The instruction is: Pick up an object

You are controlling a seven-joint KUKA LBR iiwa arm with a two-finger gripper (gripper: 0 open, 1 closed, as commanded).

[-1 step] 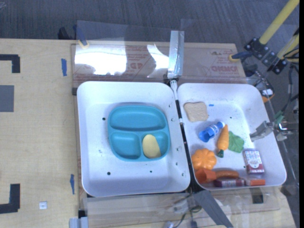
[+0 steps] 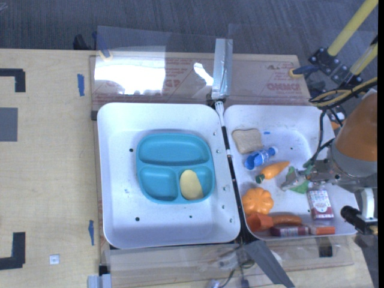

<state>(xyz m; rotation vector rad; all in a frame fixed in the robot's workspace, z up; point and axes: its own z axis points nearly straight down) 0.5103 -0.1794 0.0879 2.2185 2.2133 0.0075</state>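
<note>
My gripper [image 2: 294, 180] is low inside the right bin [image 2: 300, 138], reaching in from the right. It sits just right of an orange carrot [image 2: 274, 170] and above-left of a small red and white carton [image 2: 320, 203]. Nothing shows as held. Nearby lie a blue bottle [image 2: 258, 158], a slice of bread [image 2: 247, 140], an orange pumpkin [image 2: 258, 200] and a sausage [image 2: 287, 221]. In the left bin [image 2: 114, 161], a blue divided plate [image 2: 174, 152] holds a yellow lemon-like object [image 2: 191, 185] in its lower right compartment.
A red marker-like stick [image 2: 300, 231] and a red-orange piece [image 2: 252, 222] lie along the right bin's front wall. Black cables [image 2: 327, 122] hang over the bin's right side. A clear plastic sheet [image 2: 150, 71] and cardboard [image 2: 264, 77] stand behind both bins.
</note>
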